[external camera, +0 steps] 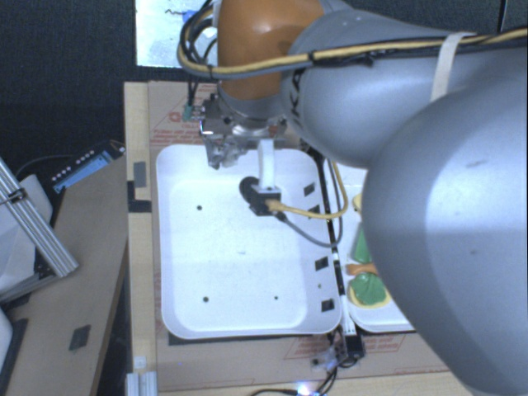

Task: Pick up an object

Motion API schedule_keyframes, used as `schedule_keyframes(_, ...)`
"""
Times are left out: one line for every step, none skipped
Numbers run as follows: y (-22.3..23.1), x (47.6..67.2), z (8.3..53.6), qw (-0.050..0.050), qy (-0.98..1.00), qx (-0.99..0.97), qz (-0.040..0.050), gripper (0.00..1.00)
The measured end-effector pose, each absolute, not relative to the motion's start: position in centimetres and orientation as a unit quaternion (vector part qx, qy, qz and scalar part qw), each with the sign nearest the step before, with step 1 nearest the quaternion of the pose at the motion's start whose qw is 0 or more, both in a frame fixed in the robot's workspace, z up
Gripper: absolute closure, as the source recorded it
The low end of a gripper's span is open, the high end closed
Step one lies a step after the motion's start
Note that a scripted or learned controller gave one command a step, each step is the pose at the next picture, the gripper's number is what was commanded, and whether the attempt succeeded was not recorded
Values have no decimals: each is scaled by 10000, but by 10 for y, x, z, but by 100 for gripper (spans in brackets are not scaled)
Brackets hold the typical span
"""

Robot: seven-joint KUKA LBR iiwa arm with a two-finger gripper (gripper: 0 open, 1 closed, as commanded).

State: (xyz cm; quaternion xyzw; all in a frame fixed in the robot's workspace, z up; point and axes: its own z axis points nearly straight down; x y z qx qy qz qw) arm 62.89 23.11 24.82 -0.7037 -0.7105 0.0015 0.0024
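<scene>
My gripper (219, 150) hangs over the far edge of the left white bin (239, 287), below the arm's orange band (262, 31). Its tip is small and partly hidden by the wrist. No object shows at the tip. In the right bin (381, 323), mostly covered by the grey arm, lie a green and yellow object (368, 289), a small orange piece (360, 268) and another green object (361, 244). They are well to the right of the gripper and nearer the front.
A white bracket with a black cable fitting (261, 195) hangs from the wrist over the left bin, trailing a yellow cable (307, 214). The grey arm (429, 155) fills the right side. A metal rail (33, 229) lies off the bench at the left.
</scene>
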Motion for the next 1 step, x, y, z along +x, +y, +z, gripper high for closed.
schedule_keyframes(235, 670, 268, -12, -7090, -7052, -28, 100)
